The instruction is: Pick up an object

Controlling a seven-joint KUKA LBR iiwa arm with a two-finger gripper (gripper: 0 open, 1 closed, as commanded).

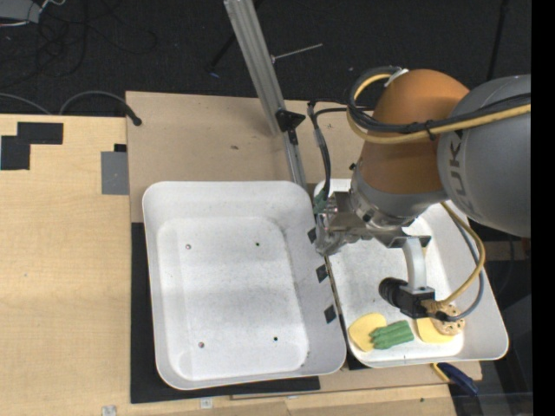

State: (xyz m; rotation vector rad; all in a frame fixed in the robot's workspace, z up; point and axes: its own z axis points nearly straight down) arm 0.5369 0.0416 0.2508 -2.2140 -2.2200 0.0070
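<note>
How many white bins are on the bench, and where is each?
2. The left bin lies in full view at the middle of the bench. The right bin sits beside it, partly covered by the arm. No further bin seems hidden.

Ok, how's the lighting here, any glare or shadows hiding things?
Camera view: sharp, with the bench evenly lit; the left bin has soft shade along its left inner wall; the arm darkens the right bin's upper part; its orange band shows a mild sheen; the green thing and yellow pieces stay well lit.
</note>
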